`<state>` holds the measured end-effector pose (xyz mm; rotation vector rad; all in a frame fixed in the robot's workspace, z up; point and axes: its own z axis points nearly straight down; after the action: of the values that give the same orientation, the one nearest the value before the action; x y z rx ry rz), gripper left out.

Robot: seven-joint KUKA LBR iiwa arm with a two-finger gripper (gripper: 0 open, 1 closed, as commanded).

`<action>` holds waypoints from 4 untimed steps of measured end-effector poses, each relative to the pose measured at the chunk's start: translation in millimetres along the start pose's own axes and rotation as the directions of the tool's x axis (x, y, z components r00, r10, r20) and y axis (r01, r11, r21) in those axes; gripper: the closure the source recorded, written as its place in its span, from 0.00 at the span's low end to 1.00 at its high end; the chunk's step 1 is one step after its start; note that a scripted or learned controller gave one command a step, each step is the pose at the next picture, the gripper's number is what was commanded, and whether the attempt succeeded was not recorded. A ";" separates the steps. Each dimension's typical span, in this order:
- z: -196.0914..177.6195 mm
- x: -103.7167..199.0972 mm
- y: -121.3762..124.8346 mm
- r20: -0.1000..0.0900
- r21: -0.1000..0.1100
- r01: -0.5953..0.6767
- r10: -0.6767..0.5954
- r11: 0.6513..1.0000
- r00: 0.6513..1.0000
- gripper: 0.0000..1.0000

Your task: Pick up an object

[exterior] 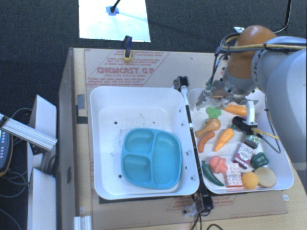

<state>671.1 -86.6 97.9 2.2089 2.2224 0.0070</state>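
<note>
Orange ball [250, 179] lies well below tool [217, 96].

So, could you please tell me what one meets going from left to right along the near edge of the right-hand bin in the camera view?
Green pepper → pink toy → small red-and-white box → orange ball → beige round piece.

Both bins [144, 97] white smooth plastic, slight sheen, left one scuffed with dark specks. Blue divided tray [151, 158] glossy plastic. Toy food [224, 139] shiny moulded plastic; small boxes [242, 155] look like printed card. Tabletop [144, 66] matt brown cardboard with red print. Arm [283, 75] smooth grey casing, orange band [252, 37] glossy. Floor [38, 23] dark rough carpet
</note>
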 end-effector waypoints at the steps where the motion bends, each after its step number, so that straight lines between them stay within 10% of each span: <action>1: 8.6 -39.5 0.8 -0.006 -0.001 0.000 0.000 1.000 1.000 0.00; 2: 9.9 -7.7 -16.0 -0.003 0.007 -0.002 0.002 1.000 1.000 0.00; 3: -34.2 -63.3 -1.8 0.000 0.004 -0.005 0.005 1.000 1.000 0.00; 4: -48.0 -24.7 -34.3 -0.002 0.006 -0.002 0.002 1.000 1.000 0.00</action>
<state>636.5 -111.4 145.7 2.2155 2.2244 0.0030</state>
